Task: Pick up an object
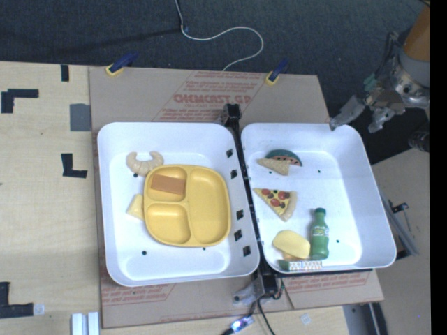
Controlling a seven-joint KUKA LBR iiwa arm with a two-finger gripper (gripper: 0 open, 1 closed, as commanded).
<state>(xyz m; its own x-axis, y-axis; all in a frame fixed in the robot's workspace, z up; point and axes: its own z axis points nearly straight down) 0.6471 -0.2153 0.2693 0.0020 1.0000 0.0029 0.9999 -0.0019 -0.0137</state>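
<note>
My gripper (357,116) hangs at the upper right, just outside the far right corner of the right bin (349,187). Its two fingers stand apart with nothing between them. In that bin lie a pizza slice (276,201), a green bottle (319,234), a pale yellow lump (291,244) and a slice with a dark green rind (281,161). In the left bin (119,187) sits a yellow divided plate (188,206) with a brown slab (167,183) in one compartment. A beige curled piece (142,162) and a pale yellow wedge (135,206) lie beside the plate.
Both bins rest on a cardboard sheet (209,96) held by clips at its far edge. A white cable (223,37) loops over the dark floor behind. A black hinge strip (242,187) runs between the bins.
</note>
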